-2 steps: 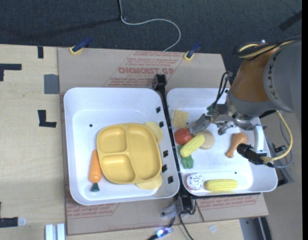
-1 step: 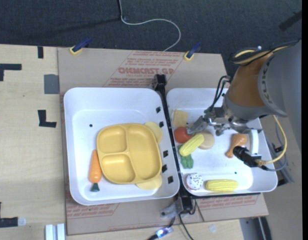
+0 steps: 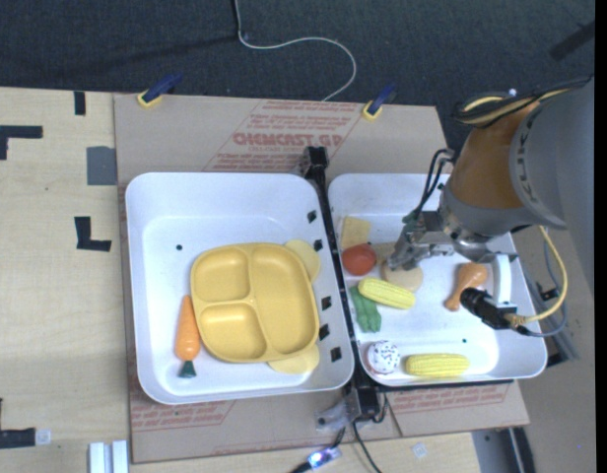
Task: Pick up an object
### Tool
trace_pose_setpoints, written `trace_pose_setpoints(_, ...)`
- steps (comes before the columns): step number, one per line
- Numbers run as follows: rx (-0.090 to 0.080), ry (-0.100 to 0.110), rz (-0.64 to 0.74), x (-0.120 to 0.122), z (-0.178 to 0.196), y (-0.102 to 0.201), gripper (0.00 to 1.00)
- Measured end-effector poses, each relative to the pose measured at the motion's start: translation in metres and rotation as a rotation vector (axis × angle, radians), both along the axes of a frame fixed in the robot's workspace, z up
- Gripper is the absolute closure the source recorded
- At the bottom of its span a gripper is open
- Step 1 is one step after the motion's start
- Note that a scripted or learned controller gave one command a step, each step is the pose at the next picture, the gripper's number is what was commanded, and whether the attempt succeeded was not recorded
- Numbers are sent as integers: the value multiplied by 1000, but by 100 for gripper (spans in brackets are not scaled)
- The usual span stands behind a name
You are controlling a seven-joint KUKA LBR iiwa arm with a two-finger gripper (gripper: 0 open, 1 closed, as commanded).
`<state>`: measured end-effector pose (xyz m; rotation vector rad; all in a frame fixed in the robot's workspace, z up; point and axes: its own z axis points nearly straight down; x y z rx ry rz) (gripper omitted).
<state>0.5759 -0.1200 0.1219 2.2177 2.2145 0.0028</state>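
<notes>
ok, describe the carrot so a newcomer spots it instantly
Start at the left bin, which holds a yellow divided tray. The carrot lies along the tray's left edge, tip up, green stub down. It is the sole orange thing in that bin.

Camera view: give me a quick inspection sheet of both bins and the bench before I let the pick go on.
Surface: two white bins, left bin, right bin, on cardboard.
Job's things: right bin holds tomato, two corn cobs, green vegetable, drumstick, small white round item.
Clutter: left bin holds yellow divided plate and carrot.
Grippers: gripper low in the right bin beside the tomato; finger state unclear.
Cables: white cable behind the bins; yellow cable on the arm.
Surroundings: dark floor, clips on the cardboard.
</notes>
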Motion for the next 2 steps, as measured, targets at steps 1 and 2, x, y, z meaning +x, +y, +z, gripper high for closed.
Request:
trace_pose_setpoints(1,4,5,3,-5,55,9,100)
trace_pose_setpoints(2,3,3,3,-4,105,9,100)
